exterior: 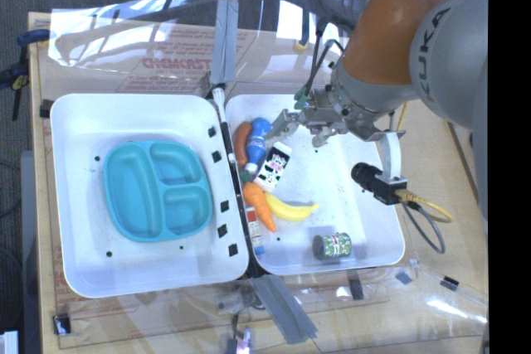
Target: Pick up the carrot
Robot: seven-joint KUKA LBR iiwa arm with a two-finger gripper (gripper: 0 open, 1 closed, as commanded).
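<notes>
Carrot (260, 207) sits lower-middle beside a banana (292, 210); arm (440, 29) reads "KUKA"; can't tell the gripper (319, 122) state.

Smooth, glossy white plastic in both bins (75, 261). Matt turquoise plastic for the divided tray (158, 189). Shiny moulded plastic on carrot (260, 207) and banana (292, 210). Printed label around the small can (332, 244), at 5 o'clock. Bare metal on the gripper (303, 118).

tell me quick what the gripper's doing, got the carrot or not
Gripper: cannot be told; it sits over the right bin, apart from the carrot.
</notes>
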